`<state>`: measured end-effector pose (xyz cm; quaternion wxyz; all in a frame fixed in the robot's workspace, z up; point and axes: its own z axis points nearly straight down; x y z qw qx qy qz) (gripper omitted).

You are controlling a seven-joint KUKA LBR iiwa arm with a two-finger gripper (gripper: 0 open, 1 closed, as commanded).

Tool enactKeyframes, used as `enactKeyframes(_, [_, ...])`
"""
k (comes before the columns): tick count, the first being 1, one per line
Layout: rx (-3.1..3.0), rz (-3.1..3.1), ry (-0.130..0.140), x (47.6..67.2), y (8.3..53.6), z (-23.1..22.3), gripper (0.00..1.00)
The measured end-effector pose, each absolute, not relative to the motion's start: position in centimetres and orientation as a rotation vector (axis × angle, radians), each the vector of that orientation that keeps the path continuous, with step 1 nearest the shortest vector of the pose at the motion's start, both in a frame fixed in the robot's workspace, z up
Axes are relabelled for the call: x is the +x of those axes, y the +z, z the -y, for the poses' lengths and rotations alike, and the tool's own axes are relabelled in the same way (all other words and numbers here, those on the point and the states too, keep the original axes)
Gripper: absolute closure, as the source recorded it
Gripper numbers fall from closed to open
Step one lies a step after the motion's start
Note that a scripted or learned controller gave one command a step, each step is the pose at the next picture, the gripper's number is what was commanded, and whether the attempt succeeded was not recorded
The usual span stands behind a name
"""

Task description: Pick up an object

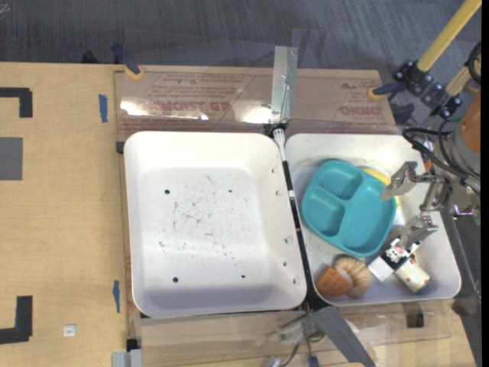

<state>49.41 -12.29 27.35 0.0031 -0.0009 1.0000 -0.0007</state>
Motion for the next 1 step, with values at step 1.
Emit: enactKeyframes(1, [0.533,-3.095,0.0,52.12,21.57,17.01,0.0])
